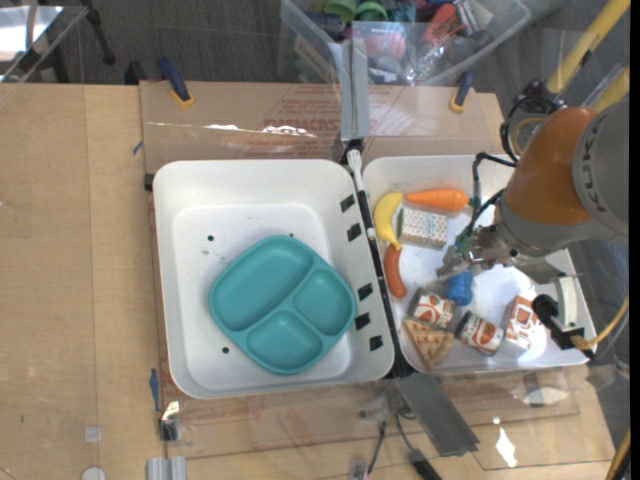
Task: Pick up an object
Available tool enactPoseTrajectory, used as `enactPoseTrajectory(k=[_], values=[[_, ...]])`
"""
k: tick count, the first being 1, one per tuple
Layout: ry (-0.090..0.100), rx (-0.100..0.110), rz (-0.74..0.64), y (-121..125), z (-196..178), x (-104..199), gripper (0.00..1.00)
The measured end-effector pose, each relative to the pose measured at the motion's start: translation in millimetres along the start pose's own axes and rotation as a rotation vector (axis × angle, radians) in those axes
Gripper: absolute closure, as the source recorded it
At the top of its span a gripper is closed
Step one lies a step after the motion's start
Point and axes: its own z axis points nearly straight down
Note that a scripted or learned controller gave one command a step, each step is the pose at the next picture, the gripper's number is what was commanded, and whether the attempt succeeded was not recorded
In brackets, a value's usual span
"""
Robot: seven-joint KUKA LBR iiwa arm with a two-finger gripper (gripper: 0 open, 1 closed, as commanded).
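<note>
The right white bin [470,164] holds several toy foods: a yellow banana [385,216], an orange carrot [436,199], a small printed box [424,228], a red sausage-like piece [395,270], a blue object [459,289], small red-and-white cartons [432,309] [521,323], a little can [481,334] and a pizza slice [427,344]. My gripper [461,256] hangs low in this bin, just above the blue object and to the right of the printed box. The grey and orange wrist [545,183] hides the bin's right middle.
The left white bin [250,171] holds a teal divided plate [283,304]. A black-marked divider [362,233] separates the bins. Behind them stands a clear tub of mixed toys [400,18]. Cables run near the right bin's far edge.
</note>
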Motion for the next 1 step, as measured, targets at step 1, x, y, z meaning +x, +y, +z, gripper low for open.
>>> enactPoseTrajectory(k=[1], values=[[0.007,0.017,0.095,32.8,-116.4,65.2,1.0]])
